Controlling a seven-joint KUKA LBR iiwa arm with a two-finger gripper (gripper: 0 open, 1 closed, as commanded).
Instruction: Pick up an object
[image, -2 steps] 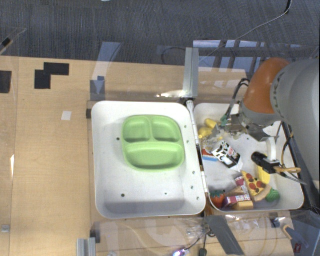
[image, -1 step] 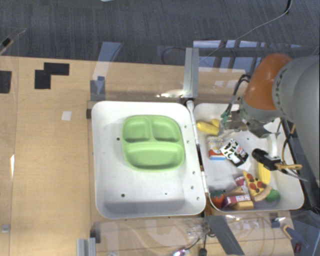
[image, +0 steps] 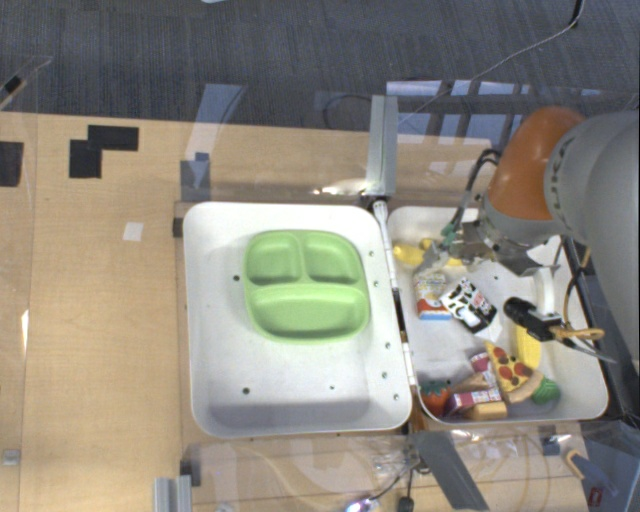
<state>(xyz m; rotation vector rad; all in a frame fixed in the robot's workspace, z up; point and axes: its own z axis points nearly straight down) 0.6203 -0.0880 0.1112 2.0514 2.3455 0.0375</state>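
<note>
We see 2 white bins side by side on the bench. The left bin (image: 215, 380) holds 1 green plate (image: 305, 285) with 3 compartments, which lies flat near the middle of the bin, a little toward the far side. All the small things that could be picked are in the right bin (image: 598, 398). The arm (image: 590, 170), grey with its orange band, reaches in from the right, and the gripper (image: 441, 250) is low over the far left corner of this right bin. It is seen from above and partly covered by its own body, so we cannot tell if it is spread or pressed together, and we cannot tell if it pinches something. Just beside it, toward the wall between the 2 bins, lies a small yellow piece (image: 406, 254). Nearer to us there is a white packet (image: 432, 303) with red and blue print, and a black and white object (image: 471, 305) touches its right side. Along the near side of the bin we see a toy pizza slice (image: 510, 369), a yellow long piece (image: 528, 349) next to it, a green piece (image: 546, 392) and a dark red block (image: 470, 402); these 4 lie close together, well apart from the gripper.
</note>
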